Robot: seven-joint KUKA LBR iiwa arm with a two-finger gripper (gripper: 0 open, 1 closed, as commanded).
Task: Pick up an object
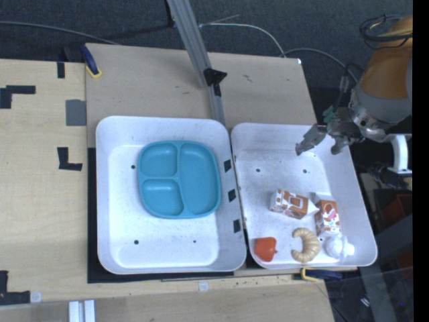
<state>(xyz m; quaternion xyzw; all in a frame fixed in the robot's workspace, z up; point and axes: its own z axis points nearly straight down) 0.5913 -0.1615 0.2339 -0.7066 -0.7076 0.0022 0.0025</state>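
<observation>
Croissant (305,244), two cartons in right bin (268,143), plate (179,179) in left bin (117,180)

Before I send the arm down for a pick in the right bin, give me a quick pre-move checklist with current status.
1. End effector fingers spread, nothing between them: ok.
2. End effector above a target: not ok; it is over the right bin back part, away from the items.
3. Carton has free space around it: ok.
4. Croissant apart from the white item: cannot tell.
5. Red item away from the rim: not ok.
</observation>
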